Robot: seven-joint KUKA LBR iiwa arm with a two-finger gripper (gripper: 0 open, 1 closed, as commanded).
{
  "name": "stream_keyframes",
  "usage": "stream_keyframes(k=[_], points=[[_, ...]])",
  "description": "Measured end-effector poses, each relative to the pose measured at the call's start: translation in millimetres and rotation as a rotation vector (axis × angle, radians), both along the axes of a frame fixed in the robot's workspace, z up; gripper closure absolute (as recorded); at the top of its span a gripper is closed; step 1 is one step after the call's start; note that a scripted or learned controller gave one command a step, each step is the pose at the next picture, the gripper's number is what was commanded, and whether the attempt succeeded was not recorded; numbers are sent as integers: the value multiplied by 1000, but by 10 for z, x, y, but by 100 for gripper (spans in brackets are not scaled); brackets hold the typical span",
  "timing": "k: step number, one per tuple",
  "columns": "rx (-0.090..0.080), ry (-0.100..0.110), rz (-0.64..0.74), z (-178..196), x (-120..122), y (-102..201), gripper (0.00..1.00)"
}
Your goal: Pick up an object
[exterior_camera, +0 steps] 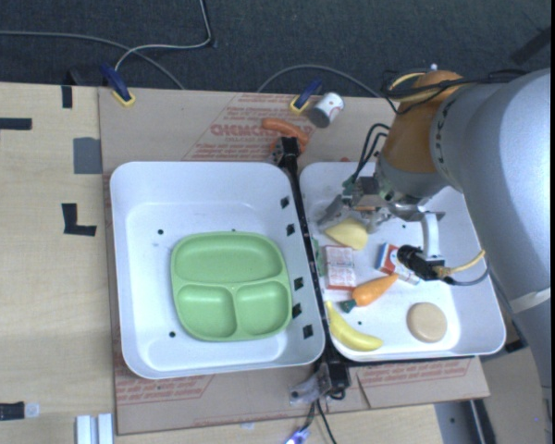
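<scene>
The arm is in the reach step: its gripper [359,213] sits low in the right bin [462,340], right of centre frame, over a pale yellow toy food piece [347,235]. Whether the pincer is open or closed cannot be told. Next it must close squarely, then lift.

You get even, soft overhead light; white bins [129,188] read bright without glare, shadows faint, focus slightly soft, the near arm [513,174] blurred.

Lab bench [37,248], taped markers, cables
</scene>
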State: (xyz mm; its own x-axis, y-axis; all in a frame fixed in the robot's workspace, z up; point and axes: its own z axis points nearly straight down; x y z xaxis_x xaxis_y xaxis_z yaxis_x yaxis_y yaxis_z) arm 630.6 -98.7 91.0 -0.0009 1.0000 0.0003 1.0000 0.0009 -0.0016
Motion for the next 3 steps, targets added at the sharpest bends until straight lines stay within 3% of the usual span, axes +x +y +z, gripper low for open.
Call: stream_keyframes(k=[1, 2, 3], points=[[0, -1, 1, 108, 5, 2, 100], [0, -1, 1, 107, 5, 2, 0], [-1, -4, -1, -46, -86, 43, 0]])
